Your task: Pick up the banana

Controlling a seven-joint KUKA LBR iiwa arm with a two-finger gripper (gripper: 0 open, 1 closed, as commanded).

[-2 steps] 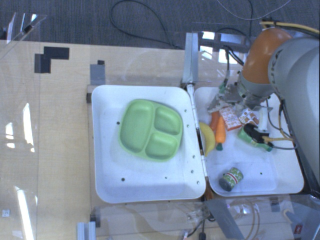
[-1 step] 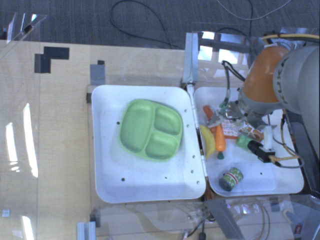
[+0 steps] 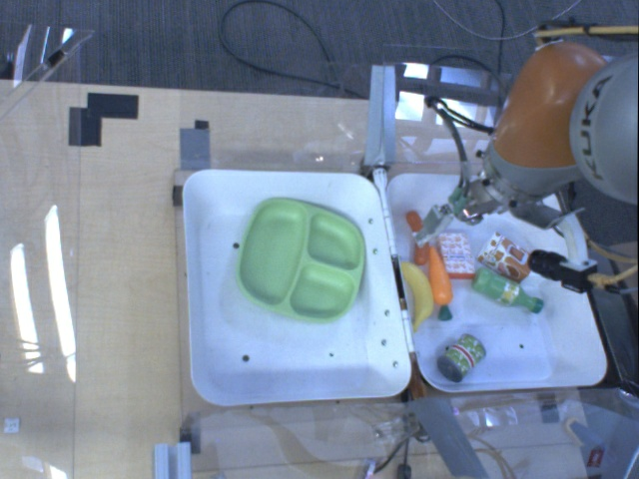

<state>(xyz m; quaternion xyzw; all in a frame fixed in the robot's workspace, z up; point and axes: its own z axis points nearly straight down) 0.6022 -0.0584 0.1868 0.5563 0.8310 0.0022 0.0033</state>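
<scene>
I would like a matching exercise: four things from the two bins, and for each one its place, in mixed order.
1. yellow banana
2. green divided plate
3. green plastic bottle
4. round tin can

a. left bin
b. front of the right bin
c. beside the orange carrot, along the right bin's left wall
d. right part of the right bin, lying down

Pairs: 1-c, 2-a, 3-d, 4-b

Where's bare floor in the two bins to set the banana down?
Left bin: bare strips all around the green divided plate, widest along the near edge. Right bin: free patch right of the can, below the green bottle. Crowded around banana, carrot, cartons and pincer.
</scene>
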